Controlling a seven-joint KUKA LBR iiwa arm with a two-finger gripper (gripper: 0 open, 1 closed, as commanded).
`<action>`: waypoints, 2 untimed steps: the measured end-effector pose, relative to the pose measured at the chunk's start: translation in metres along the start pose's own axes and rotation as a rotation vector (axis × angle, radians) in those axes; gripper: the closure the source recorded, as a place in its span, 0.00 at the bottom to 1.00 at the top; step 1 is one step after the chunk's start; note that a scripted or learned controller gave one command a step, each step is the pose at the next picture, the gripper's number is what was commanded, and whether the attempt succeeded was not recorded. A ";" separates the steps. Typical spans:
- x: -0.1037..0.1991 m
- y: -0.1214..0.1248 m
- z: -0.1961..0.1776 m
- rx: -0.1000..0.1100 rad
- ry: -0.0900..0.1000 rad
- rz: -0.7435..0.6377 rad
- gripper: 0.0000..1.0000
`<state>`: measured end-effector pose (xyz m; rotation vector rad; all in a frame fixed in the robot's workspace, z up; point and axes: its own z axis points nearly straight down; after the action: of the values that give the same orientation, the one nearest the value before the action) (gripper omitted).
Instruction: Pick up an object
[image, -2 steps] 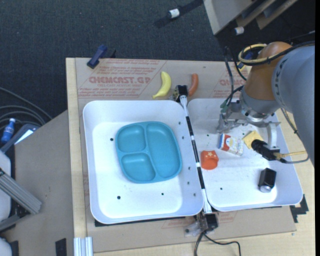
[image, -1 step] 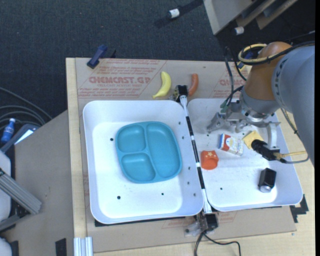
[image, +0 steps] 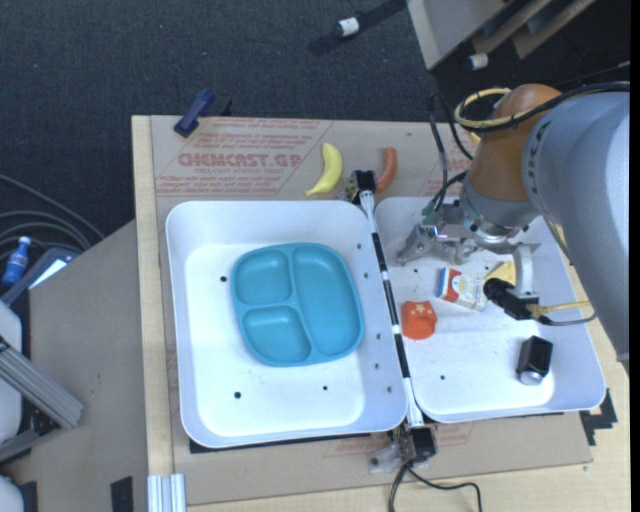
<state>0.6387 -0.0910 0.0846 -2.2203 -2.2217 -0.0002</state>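
Claw (image: 431, 240) low over rear-left part of right bin (image: 570, 395); open or closed: cannot tell. Likeliest target: small carton (image: 459, 287), lying flat just beside claw.

Risks:
- Descent lands off carton, shoves it toward orange toy (image: 418, 319), grasp comes up empty.
- Bin's left rim near claw: possible strike.

Open room: bin middle and front. Black block (image: 533, 359) well apart, front-right.

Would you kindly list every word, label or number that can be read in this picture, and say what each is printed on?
"CHEMCAST": large red letters on the brown board; the letters after it look like "G.P", but I am not sure.
Smaller red lines above and below it: too blurred to read.
Print on the small carton in the right bin: too small to read.
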 end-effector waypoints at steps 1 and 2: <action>0.000 0.001 -0.010 -0.002 -0.002 -0.001 1.00; 0.000 0.000 -0.010 -0.001 -0.002 -0.001 0.00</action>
<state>0.6392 -0.0911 0.0949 -2.2209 -2.2242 0.0001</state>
